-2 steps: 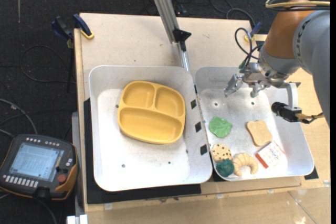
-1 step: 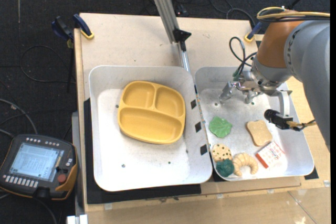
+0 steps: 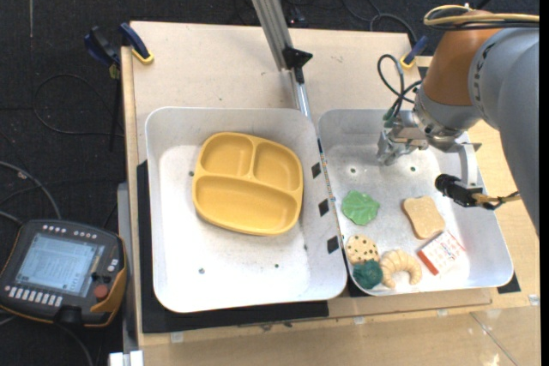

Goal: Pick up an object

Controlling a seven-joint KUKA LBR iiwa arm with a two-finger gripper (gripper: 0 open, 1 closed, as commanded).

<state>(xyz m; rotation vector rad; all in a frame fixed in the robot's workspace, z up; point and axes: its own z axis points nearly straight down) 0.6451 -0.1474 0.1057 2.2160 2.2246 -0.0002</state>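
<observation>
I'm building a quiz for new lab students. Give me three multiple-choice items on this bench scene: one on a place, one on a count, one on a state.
1. Where does the yellow tray lie?
A. In the left bin
B. In the right bin
C. On the floor

2. How many compartments does the tray have?
A. One
B. Three
C. Five

3. How does the gripper stand to the toast?
A. It clamps it
B. It is apart from it, at the bin's far end
C. It presses it flat

Answers:
1. A: the tray rests on the left bin's floor.
2. B: two small sections above one long section.
3. B: the toast lies alone nearer the front, beside the green leaf and the cookie.
</observation>
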